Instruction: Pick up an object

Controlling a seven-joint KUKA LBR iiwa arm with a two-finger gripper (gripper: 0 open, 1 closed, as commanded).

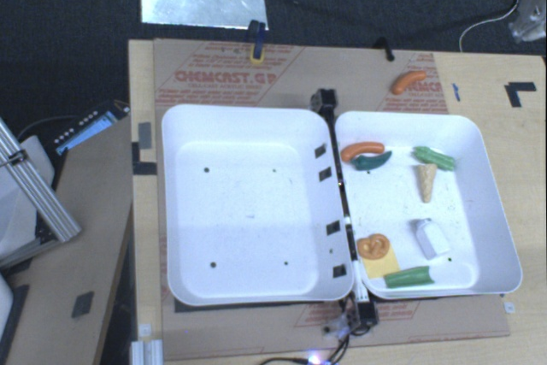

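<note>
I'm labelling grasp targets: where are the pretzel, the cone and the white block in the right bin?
Brown toy pretzel [373, 246], camera view, on its middle.
Tan ice-cream cone [426, 181], camera view, mid-body.
White plastic block [431, 238], camera view, top face.

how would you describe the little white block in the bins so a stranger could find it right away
Start at the right bin of the two white bins. Along its near half, right of the pretzel and above the green pod, lies the white block. It is the one white, boxy item there; its neighbours are coloured and rounded.
</note>
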